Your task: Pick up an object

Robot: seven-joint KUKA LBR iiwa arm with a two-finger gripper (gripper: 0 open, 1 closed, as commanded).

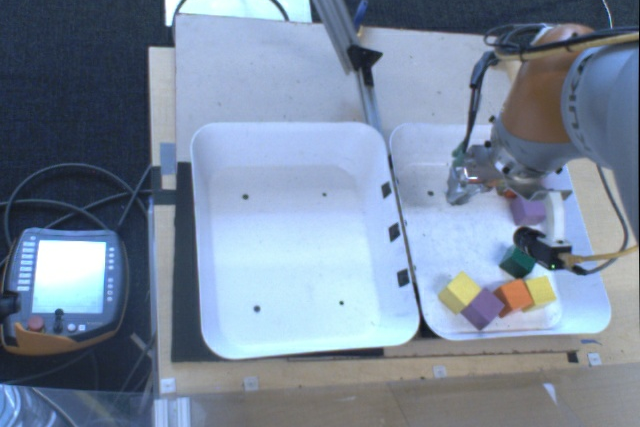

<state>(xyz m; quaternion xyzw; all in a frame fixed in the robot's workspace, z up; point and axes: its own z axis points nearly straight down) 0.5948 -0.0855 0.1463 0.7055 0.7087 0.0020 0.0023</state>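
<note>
Here, the hand is positioned over the upper left part of the right bin, near that bin's left wall. Whether the hand is released or clenched cannot be told.

A purple block is located toward the right bin's right side, partly covered by the wrist. A green block is found below it, in the bin's lower right part. Four further blocks are grouped along the right bin's lower edge, touching or nearly touching: a yellow block, a second purple block, an orange block and a second yellow block.

The left bin is set against the right bin's left wall. Both are carried by the tabletop. A control pendant is placed well apart from the right bin, beyond the left bin.
</note>
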